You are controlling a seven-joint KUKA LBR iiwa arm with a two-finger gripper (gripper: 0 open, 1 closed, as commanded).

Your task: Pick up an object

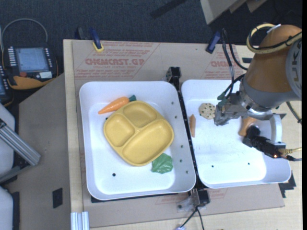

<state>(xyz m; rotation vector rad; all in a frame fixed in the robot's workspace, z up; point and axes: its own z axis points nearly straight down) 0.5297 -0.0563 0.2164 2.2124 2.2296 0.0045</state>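
My gripper hangs low over the right bin, just right of a round speckled cookie. A small orange stick-shaped piece lies against that bin's left wall. Another orange object lies just right of the gripper, partly covered by the wrist. In the left bin sits a yellow divided plate, with a carrot at its upper left and a green leafy piece at its lower right.
The arm's orange and grey body covers the right bin's upper right part. A black fitting with a cable juts from the wrist over the bin. A divider runs between the bins. The right bin's lower half is bare white floor.
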